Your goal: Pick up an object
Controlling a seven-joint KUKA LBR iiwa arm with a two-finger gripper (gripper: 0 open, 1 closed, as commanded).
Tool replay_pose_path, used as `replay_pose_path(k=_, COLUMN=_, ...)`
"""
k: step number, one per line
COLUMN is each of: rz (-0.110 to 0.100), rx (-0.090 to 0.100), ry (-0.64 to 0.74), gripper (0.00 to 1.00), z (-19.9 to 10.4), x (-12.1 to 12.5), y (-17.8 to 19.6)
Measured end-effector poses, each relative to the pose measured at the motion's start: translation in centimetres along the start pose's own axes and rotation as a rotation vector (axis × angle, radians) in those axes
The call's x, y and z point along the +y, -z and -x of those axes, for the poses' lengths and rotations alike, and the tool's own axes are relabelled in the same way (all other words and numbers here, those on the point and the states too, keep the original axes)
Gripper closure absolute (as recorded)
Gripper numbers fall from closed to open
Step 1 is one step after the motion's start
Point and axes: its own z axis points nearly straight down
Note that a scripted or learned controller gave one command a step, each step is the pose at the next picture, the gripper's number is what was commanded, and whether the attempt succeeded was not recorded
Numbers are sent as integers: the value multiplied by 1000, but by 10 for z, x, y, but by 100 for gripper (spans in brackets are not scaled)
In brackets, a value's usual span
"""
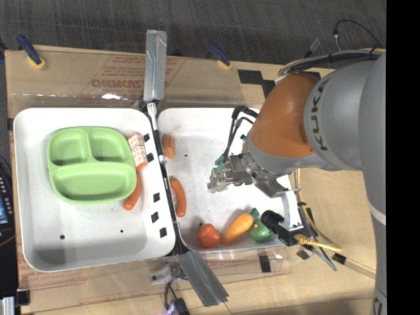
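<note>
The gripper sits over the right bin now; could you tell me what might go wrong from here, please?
1. The gripper hangs over bare bin floor, apart from every item, so closing here would likely grab nothing.
2. The tomato, carrot and green item crowd together at the right bin's near wall; a grasp there could catch two or strike the wall.

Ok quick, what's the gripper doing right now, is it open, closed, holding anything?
Gripper: above the right bin, with nothing visibly between its fingers; whether it is open or closed cannot be told from this view.
</note>
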Motion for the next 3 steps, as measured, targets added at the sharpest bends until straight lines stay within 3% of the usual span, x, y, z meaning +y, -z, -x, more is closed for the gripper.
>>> replay_pose_path(k=1, rz=-1, rx=0, ry=194, gripper=0, z=-90, x=-19, y=0)
replay_pose_path(k=2, rz=5, rx=-2, ry=321, gripper=0, z=-61, x=-19, y=21)
replay_pose_path(k=3, rz=3, rx=-2, ry=585, gripper=0, z=-80, x=11, y=0)
